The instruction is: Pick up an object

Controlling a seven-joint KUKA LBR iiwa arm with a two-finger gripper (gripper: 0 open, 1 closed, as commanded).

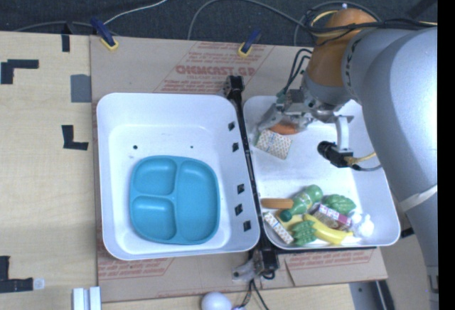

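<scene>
Grey arm reaches down into the right bin [370, 180], its gripper [284, 124] at the bin's far end with an orange piece [284, 129] showing between the fingers, which look closed on it. A speckled block [274, 144] lies just beneath. Toy food [313, 215] crowds the near end. The left bin [117, 116] holds a blue tray [174, 200].

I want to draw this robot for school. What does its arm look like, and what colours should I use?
Draw a big, round, smooth arm in light grey. Above the wrist it has a bright orange band. At its end sits a small gripper made of grey metal parts. Thin dark cables loop around the orange part, and a small black piece with a pale wire hangs just beside the gripper.
</scene>
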